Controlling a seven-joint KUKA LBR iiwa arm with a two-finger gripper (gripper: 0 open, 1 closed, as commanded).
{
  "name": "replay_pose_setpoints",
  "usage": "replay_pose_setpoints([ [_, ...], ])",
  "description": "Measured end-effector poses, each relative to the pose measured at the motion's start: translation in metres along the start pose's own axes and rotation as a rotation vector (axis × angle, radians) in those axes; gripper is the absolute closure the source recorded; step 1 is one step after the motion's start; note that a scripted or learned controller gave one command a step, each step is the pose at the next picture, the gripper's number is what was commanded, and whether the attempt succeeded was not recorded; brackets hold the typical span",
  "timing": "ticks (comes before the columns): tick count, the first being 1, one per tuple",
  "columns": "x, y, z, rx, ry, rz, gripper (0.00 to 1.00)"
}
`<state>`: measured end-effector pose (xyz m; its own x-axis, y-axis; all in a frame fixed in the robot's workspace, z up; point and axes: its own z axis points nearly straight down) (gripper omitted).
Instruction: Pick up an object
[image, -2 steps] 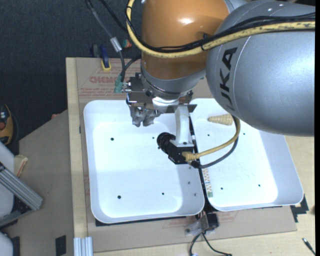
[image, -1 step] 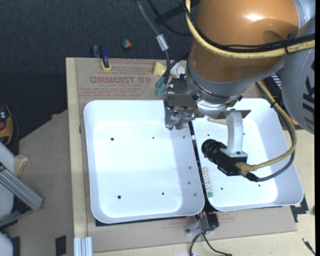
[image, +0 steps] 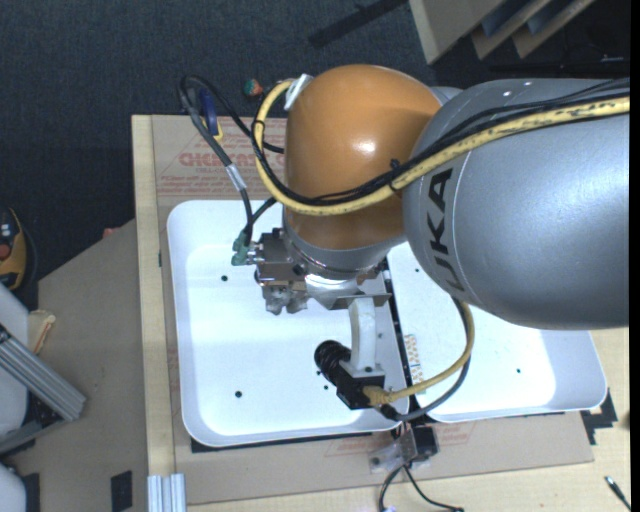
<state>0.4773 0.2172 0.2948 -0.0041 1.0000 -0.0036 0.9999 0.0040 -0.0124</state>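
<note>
Arm (image: 480, 180) reaches from right, orange wrist dome over left bin (image: 200, 300). Pincer (image: 283, 298) hangs low above bin floor, upper middle; whether apart or together cannot be told, wrist hides it. No loose object to pick can be made out in left bin: bare white floor, few dark specks. Right bin (image: 560, 370) mostly hidden under arm. Advice: descend straight, close only with object centred, lift slowly, check grasp.
</note>
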Motion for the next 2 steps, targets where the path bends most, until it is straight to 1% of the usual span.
replay_pose_setpoints([
  [1,0.004,0.011,-0.159,-0.031,0.012,0.002,1.0],
  [2,0.007,0.056,-0.029,-0.007,0.001,0.006,1.0],
])
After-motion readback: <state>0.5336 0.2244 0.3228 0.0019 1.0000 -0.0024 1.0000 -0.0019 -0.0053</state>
